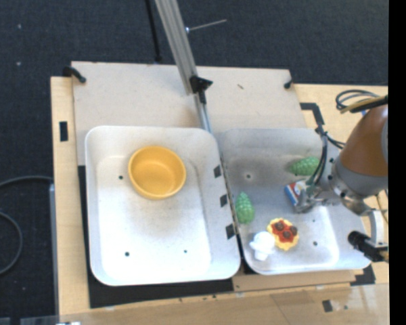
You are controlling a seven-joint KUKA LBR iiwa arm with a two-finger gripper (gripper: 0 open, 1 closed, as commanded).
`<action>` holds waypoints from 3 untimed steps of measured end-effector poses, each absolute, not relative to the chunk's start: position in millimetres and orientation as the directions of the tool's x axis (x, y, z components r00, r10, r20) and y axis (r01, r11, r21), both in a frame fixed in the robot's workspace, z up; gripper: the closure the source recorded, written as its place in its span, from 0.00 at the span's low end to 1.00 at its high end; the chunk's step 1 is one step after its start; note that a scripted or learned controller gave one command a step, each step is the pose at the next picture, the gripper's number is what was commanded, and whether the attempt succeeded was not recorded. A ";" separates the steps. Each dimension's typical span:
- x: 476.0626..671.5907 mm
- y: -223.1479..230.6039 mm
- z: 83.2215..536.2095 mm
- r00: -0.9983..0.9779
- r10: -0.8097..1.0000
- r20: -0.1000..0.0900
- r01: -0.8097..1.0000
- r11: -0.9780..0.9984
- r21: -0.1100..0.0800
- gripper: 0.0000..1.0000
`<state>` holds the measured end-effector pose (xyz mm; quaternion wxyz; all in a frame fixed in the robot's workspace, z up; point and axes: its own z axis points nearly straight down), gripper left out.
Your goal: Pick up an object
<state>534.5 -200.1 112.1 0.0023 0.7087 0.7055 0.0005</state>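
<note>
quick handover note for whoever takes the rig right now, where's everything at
The tool is down in the right bin, at a small blue and white object; a grip can't be judged from this view.
Also in the right bin: a green item by the left wall, another green item near the arm, a yellow and red toy and a white piece.
The left bin holds a yellow bowl.
Nothing is lifted yet; the pick remains.

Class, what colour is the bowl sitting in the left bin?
Yellow-orange all over; the bowl shows clearly in the overhead camera view.
</note>
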 end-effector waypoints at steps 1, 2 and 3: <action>546.6 -201.2 168.5 -0.004 1.000 -0.002 1.000 0.004 0.008 1.00; 541.3 -206.9 229.0 -0.004 1.000 -0.003 1.000 0.004 0.009 1.00; 542.8 -207.9 258.8 -0.005 1.000 -0.002 1.000 0.005 0.006 1.00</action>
